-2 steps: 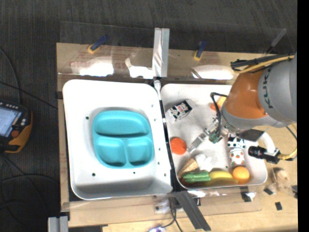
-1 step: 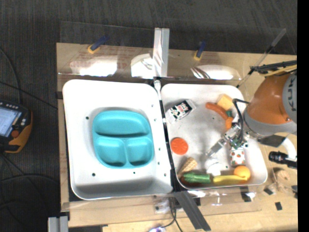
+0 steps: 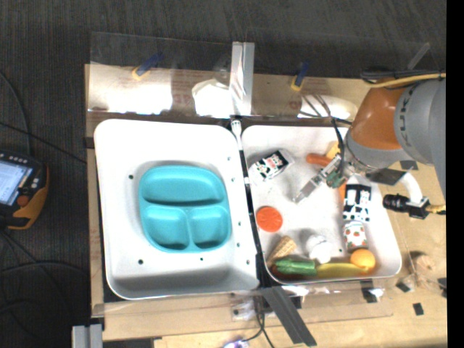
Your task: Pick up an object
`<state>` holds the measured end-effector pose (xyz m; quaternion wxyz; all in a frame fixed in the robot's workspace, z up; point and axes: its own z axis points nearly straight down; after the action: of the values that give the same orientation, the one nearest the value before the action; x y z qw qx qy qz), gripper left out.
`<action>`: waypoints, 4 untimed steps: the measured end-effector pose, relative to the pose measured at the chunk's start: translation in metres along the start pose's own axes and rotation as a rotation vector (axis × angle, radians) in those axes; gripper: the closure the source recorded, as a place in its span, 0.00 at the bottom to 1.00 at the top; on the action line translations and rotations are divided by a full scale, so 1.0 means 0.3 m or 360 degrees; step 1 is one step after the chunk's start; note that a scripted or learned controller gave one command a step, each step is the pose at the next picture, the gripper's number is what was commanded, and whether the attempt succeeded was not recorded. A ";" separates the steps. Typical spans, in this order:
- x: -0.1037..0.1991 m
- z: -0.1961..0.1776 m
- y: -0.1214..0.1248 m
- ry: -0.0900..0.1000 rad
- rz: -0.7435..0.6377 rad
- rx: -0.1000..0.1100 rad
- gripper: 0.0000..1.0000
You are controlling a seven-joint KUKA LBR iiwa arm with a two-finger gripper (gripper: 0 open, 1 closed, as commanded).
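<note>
My hand (image 3: 313, 187) sits low in the right bin (image 3: 395, 249), and I cannot tell how it is set. The orange disc (image 3: 269, 219) lies at about 8 o'clock from it, a little way off. I think it is light, hard and flat, so I should pinch its edges.

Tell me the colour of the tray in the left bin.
Turquoise blue tray, seen in the camera view.

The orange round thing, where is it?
The orange disc lies in the right bin, near its left wall, just above the ice cream cone and below the black-and-white carton.
</note>
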<state>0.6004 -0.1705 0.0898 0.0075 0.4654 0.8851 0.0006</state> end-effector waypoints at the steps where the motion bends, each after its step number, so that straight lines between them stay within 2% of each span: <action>1: 0.000 -0.028 0.002 -0.0003 -0.0004 0.0004 1.00; 2: 0.000 -0.028 0.001 -0.0004 -0.0004 0.0005 0.00; 3: 0.009 -0.001 -0.041 0.0004 0.0115 -0.0002 0.00; 4: 0.123 -0.007 -0.285 0.0006 0.0158 -0.0004 0.00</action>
<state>0.5089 -0.1885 0.0907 0.0063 0.5086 0.8610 0.0031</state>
